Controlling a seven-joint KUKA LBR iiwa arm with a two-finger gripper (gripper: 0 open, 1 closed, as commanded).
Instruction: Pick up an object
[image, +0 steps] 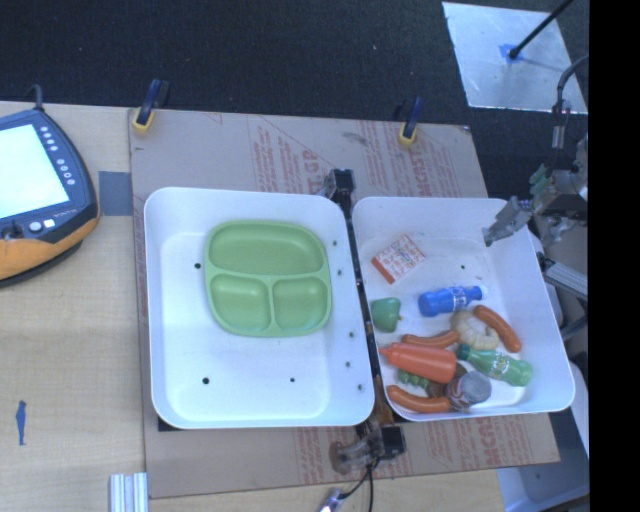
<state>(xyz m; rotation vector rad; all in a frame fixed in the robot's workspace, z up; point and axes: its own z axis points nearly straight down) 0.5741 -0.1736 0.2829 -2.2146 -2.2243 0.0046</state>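
Blue bottle, white-capped, on its side in right bin

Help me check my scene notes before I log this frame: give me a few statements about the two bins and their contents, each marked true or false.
1. The green divided plate lies in the left bin. True.
2. The blue bottle lies in the left bin. False: it lies in the right bin, among the other small items.
3. The end effector is over the right bin's upper right corner. True.
4. The end effector holds the orange carrot. False: the carrot lies on the bin floor, apart from the end effector.
5. The red and white packet lies on the green divided plate. False: it lies in the right bin's upper left part.
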